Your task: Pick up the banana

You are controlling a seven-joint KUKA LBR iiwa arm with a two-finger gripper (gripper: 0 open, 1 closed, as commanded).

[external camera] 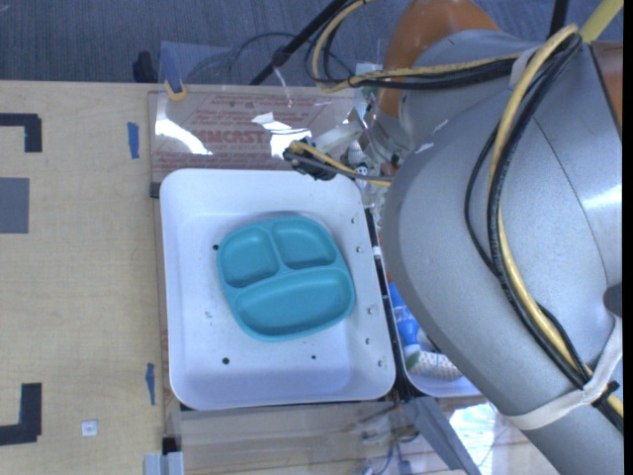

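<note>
Setting: a pale wooden desk (79, 295) marked with black tape corners and blue tape tabs is seen from above, with grey-blue carpet beyond its far edge.

Left bin: a shallow white bin (188, 265) is occupied by a teal three-compartment plate (285, 277), lying flat near its middle with nothing in its compartments.

Right bin: the second white bin (427, 379) is largely covered by the grey arm (514, 236); only a sliver is seen, holding a blue-and-white item too hidden to be named.

Arm: the orange band (435, 18) and yellow cables are seen above the far edge of the bins.

Jaws: their state cannot be told, as they are masked by the arm's own bulk.

Banana: it cannot be located; it is judged likely to lie in the covered bin.

Progress: no pickup can be confirmed; the grasp and lift are judged to be outstanding.
</note>
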